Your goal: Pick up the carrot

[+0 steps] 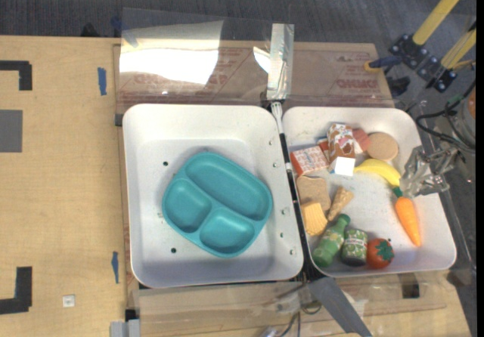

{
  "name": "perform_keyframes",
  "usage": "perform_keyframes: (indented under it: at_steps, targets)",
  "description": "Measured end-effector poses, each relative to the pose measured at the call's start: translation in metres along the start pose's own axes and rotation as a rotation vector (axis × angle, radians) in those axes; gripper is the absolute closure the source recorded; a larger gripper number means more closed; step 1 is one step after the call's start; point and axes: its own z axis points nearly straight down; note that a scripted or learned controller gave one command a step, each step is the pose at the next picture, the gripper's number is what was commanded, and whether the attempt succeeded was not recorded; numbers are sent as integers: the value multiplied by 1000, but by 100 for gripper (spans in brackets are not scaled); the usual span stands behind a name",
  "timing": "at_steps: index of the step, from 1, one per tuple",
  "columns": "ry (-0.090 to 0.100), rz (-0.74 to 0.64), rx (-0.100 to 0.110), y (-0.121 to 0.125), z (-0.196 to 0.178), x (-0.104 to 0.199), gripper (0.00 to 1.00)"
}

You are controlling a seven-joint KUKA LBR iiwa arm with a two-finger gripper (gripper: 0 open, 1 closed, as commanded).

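Gripper (423, 174) sits at the right bin's (437, 252) right edge, about halfway along it; metal fingers blur into the bin wall, so I cannot tell their state, and nothing shows held between them. Carrot (408, 218) lies just beside it, toward the bin's near-right corner, green top nearest the claw, maybe touching. Long axis runs roughly along the right edge, tip angled slightly outward. Banana (380, 171) lies close on the claw's inner side. My read: short shift toward the near corner, jaws across the carrot's width.
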Motion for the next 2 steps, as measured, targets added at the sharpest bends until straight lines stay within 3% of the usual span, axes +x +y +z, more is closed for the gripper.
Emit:
perform_keyframes:
  at_steps: [1, 2]
  targets:
    - [-7, 1, 3, 0, -11, -2, 100]
    - [7, -162, -4, 34, 102, 11, 100]
